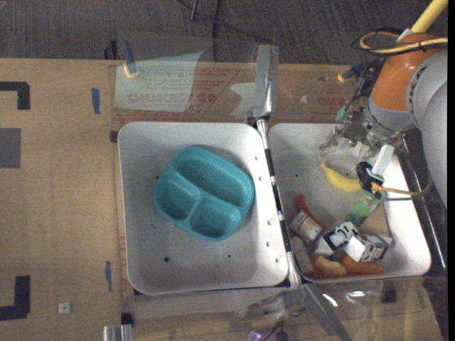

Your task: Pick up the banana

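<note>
While the gripper (353, 142) hung over the right bin (412, 222), I could not tell how it was set. At its 5 o'clock, the banana (338, 179) lay on the bin floor. A teal divided tray (205, 192) sat in the left bin (142, 212).

- 2 white bins (135, 212), side by side
- 1 teal tray (205, 192), 3 compartments, in left bin
- 1 banana (340, 179), right bin
- approx. 6 other small items, right bin; heap too jumbled for exact count
</note>
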Robot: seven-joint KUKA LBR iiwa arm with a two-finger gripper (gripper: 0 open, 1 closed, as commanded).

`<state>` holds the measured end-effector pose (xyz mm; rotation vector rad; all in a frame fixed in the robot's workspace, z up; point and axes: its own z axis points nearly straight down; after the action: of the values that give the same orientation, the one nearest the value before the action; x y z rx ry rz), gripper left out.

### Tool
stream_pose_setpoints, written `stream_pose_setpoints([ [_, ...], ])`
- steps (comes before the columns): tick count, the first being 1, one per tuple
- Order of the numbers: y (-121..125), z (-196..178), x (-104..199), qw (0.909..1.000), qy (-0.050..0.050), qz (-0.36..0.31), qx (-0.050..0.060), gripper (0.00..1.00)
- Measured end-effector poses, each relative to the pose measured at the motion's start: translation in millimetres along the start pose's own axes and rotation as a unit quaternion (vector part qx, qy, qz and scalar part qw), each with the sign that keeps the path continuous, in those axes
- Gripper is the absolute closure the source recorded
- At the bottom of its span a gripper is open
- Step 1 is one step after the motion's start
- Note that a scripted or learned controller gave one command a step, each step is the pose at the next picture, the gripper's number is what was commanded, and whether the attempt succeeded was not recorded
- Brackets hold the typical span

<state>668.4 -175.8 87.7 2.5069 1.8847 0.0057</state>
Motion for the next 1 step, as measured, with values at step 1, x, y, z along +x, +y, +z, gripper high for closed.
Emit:
stream_pose_setpoints([
  [1, -57.0, -2.3, 1.4, 0.9978, 0.001, -0.067, -0.001, 0.0],
])
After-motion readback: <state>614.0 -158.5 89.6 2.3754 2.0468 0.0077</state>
